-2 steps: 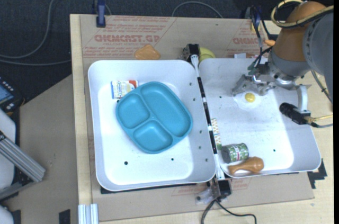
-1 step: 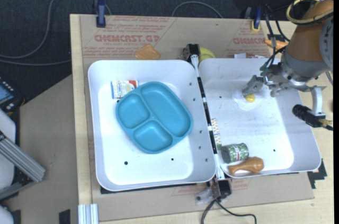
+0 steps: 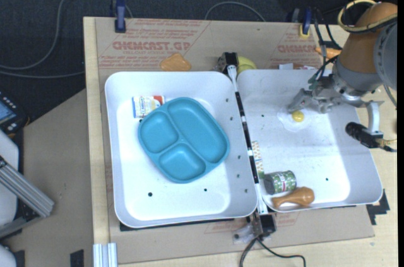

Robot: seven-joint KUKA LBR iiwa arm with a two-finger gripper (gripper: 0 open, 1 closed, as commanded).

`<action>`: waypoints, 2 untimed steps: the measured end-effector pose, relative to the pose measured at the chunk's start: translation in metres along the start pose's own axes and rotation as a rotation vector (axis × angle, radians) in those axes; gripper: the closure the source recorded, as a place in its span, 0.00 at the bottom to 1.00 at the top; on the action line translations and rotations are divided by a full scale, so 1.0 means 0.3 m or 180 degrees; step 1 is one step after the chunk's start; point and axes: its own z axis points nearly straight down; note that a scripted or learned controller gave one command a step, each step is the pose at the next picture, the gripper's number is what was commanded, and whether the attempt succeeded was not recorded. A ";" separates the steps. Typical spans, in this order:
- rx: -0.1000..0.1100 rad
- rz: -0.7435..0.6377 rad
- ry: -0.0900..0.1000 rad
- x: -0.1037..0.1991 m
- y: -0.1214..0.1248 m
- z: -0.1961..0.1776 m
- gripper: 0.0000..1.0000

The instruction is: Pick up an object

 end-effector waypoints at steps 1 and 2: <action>-0.0011 0.0001 -0.0003 0.002 0.002 -0.043 1.00; -0.0007 0.0001 -0.0003 0.002 0.001 -0.041 0.00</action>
